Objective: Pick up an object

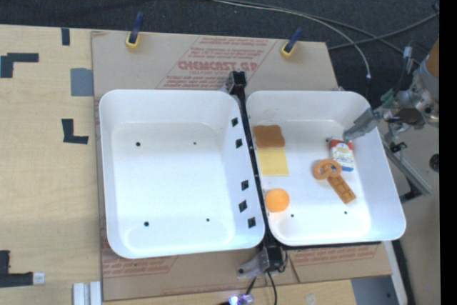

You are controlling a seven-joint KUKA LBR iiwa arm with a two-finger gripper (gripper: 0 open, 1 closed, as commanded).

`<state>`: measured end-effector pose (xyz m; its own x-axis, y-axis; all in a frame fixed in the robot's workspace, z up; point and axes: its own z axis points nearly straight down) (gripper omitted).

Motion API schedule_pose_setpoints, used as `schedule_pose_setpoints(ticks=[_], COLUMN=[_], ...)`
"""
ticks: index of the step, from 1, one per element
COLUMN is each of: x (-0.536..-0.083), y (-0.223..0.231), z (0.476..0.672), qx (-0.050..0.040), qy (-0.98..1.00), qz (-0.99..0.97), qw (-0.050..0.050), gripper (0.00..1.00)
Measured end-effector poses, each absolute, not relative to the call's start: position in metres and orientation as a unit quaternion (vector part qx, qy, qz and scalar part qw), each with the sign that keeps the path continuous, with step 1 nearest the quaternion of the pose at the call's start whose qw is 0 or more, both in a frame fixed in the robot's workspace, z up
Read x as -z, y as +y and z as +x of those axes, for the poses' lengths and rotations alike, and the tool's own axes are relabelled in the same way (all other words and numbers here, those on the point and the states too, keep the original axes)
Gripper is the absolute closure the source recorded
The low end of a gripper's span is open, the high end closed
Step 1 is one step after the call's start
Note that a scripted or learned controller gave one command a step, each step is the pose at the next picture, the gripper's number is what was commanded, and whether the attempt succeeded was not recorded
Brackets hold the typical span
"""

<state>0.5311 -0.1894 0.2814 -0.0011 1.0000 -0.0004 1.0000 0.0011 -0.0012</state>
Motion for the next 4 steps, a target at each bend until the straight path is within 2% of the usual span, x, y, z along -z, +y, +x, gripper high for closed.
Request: schedule_pose_setpoints(ticks=[1, 2, 3, 4], x=[-0.193, -0.083, -0.138, -0.083], y=[-0.183, -0.204, -0.150, -0.099], z=[0.576, 0.603, 0.617, 0.663], qx=[-0.0008, -0.0006, 0.0005, 0.0005], qy=[-0.708, -0.708, -0.709, -0.709], qz=[-0.706, -0.706, -0.706, -0.705], qw=[0.000, -0.004, -0.001, 0.000], gripper=[0.00, 0.00, 0.00, 0.00])
